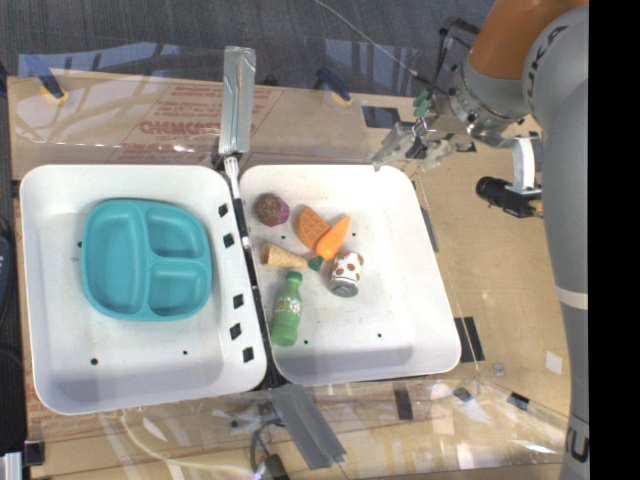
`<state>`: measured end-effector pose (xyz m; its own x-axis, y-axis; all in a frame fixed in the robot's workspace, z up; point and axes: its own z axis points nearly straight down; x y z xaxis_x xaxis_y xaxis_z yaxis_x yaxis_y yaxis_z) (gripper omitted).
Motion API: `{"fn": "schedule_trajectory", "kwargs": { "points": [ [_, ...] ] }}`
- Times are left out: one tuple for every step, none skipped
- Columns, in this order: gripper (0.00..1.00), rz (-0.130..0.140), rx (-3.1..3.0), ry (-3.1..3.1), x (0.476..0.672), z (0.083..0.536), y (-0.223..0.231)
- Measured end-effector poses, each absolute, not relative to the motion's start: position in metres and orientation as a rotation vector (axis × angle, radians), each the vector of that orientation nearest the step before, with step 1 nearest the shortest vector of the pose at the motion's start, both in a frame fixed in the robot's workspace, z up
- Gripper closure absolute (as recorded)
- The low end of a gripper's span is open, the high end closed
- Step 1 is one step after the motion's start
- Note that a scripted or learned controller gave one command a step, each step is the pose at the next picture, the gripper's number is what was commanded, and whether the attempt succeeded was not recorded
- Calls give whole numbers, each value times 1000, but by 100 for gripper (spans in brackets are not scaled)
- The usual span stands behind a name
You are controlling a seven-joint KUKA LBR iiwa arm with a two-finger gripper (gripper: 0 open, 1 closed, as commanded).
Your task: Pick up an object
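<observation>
The arm reaches in from the right, its orange band high in the corner, and its hand [418,146] hangs over the tabletop [480,268] just past the far right corner of the right bin [420,308], above the rim rather than inside it. The hand is a tangle of metal and cable from here, and I cannot tell whether it stands wide or narrow; nothing shows between its tips. The things to be picked lie clustered in the left half of that bin. A dark purple, roundish fruit [271,208] sits farthest back. Just beside it is an orange waffle-textured piece [309,226], with an orange carrot [334,236] lying slantwise against it, green end toward the near side. A small tan cone [283,258] lies on its side close to the bin's left wall. A white can with red spots [346,273] is tipped over near the carrot's tip. A green bottle [287,309] with a white label lies nearest, cap pointing away. The left bin [50,348] holds a teal divided plate [146,259], lying flat.
</observation>
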<state>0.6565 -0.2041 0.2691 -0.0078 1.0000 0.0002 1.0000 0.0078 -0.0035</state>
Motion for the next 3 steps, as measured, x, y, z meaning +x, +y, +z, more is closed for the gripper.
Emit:
{"fn": "schedule_trajectory", "kwargs": {
  "points": [
    [0, 0, -1733, -2622, 598, 307, -164],
    [0, 0, -1575, -2715, 564, 92, -140],
    [100, -1, -1572, -2719, 565, 103, -141]
  ]
}}
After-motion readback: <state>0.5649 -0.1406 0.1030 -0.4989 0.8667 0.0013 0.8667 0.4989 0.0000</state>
